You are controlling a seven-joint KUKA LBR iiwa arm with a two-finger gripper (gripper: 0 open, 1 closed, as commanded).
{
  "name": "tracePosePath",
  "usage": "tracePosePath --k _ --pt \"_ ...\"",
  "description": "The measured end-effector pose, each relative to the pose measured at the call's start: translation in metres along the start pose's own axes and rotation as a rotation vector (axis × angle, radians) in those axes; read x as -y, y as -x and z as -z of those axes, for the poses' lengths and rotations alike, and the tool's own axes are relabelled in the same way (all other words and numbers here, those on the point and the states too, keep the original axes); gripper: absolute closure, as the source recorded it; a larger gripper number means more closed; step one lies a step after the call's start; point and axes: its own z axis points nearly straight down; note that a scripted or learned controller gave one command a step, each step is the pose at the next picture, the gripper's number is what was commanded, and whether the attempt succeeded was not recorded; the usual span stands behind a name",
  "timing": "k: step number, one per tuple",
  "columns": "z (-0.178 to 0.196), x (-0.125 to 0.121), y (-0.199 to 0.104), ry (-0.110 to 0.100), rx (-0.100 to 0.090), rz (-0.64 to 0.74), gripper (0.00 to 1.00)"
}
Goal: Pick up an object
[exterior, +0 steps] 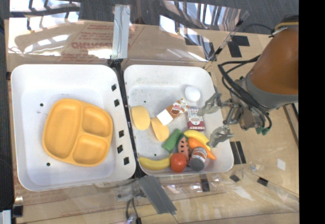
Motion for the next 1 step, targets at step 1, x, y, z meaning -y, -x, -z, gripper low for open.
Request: tracePosePath --k 1 --pt "-0.1432 0.0197 0.0166 0.003 -0.003 0.029 0.00"
